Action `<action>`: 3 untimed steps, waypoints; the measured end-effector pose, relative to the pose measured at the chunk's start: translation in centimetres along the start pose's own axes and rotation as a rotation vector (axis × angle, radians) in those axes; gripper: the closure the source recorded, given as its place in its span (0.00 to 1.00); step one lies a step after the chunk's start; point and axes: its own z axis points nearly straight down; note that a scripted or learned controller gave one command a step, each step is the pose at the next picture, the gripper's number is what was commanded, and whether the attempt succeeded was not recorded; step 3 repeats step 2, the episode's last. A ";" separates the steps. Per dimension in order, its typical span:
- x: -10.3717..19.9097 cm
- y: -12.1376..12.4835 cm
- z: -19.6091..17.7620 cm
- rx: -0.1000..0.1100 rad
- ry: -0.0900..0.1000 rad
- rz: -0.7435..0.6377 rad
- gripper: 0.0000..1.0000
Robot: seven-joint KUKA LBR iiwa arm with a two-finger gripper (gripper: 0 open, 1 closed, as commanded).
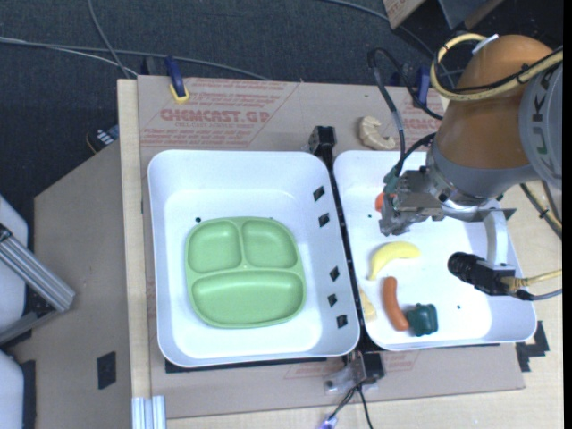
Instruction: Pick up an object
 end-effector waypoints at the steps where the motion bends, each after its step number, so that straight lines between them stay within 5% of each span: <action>1: 5.5 0.3 1.2 0.001 -0.001 0.001 1.00; 2: 10.7 -1.5 3.0 0.003 -0.001 0.001 1.00; 3: 10.7 -1.5 3.0 0.003 -0.001 0.001 1.00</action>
